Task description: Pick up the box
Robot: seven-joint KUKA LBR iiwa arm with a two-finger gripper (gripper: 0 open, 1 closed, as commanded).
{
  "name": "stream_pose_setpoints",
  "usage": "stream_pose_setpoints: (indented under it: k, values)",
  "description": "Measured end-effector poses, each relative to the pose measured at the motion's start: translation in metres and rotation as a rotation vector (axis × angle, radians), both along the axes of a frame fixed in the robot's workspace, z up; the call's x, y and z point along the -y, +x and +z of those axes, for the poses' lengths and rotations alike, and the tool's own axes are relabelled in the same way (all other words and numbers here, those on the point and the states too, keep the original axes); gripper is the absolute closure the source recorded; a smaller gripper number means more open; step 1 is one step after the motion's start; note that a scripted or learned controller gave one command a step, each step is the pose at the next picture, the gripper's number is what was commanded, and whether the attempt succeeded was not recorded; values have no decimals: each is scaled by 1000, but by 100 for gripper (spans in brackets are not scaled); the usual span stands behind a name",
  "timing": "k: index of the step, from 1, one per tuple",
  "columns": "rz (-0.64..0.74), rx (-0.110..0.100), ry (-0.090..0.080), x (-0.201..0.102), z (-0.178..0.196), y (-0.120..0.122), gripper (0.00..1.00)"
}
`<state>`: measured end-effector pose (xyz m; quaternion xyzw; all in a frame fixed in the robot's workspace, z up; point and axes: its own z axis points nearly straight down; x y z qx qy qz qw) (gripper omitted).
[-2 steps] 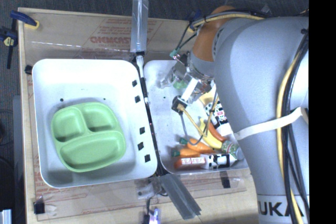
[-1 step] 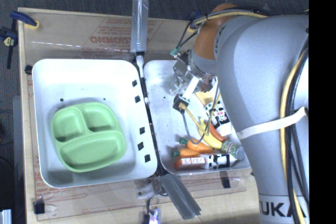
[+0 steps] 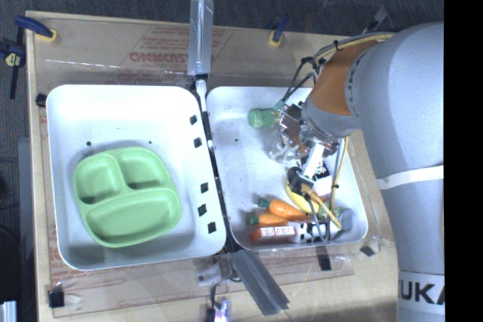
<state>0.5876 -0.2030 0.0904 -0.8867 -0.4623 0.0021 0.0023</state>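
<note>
The box (image 3: 276, 234) is a long red and white carton lying flat against the near wall of the right bin (image 3: 234, 162). My gripper (image 3: 289, 138) hangs over the middle of that bin, under the orange wrist band, well behind the box and apart from it. The wrist and its cables hide much of the gripper. A black and white item (image 3: 320, 166) sits just right of the gripper, partly hidden by it.
Two orange carrots (image 3: 285, 210) lie just behind the box, with a yellow piece (image 3: 300, 196) beside them. A green object (image 3: 262, 118) rests at the back of the right bin. The left bin (image 3: 68, 109) holds a green divided plate (image 3: 127, 194).
</note>
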Motion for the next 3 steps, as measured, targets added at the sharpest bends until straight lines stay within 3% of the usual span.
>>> stream_pose_setpoints:
  k: [1, 2, 3]
  values:
    - [-87, 0, 0, -84, 0, 69, 100]
    - [-598, -1, -3, -119, 113, 58, 100]
    - [-598, -3, -3, -119, 112, 58, 0]
